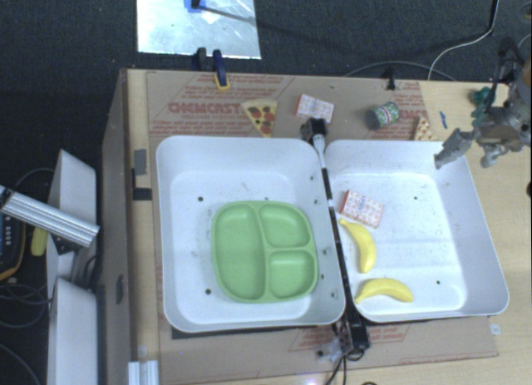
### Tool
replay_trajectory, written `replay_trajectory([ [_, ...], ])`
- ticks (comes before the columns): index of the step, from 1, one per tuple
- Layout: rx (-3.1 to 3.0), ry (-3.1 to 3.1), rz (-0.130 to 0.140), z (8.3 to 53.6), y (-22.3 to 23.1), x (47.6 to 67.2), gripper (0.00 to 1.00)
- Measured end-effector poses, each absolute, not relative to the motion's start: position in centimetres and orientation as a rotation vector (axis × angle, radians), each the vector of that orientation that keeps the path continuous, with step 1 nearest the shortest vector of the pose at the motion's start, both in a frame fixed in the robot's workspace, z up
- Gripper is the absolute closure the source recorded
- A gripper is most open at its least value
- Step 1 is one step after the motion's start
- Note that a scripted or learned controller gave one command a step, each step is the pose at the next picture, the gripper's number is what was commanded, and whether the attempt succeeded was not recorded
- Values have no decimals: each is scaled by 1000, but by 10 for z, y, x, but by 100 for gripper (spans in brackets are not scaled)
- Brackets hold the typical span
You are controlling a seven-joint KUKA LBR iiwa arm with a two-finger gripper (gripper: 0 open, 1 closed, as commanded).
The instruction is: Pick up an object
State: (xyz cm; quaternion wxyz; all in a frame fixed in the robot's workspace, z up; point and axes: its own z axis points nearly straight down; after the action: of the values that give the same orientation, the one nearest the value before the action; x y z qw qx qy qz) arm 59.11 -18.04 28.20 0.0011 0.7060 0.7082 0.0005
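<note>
The gripper (470, 149) hangs at the right bin's (465, 292) far right corner, fingers (449, 149) spread apart with nothing between them. Down in that bin lie two bananas: one banana (361, 244) runs lengthwise from far to near beside the divider, the other banana (384, 291) lies crosswise near the front wall, tips left and right. A patterned card (362, 207) sits just above the first. In the left bin (179, 167), a green tray (264, 251).
</note>
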Motion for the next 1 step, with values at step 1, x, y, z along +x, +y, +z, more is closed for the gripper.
replay_trajectory([
  [1, 2216, 2226, 0, 238, -136, 543, 0],
])
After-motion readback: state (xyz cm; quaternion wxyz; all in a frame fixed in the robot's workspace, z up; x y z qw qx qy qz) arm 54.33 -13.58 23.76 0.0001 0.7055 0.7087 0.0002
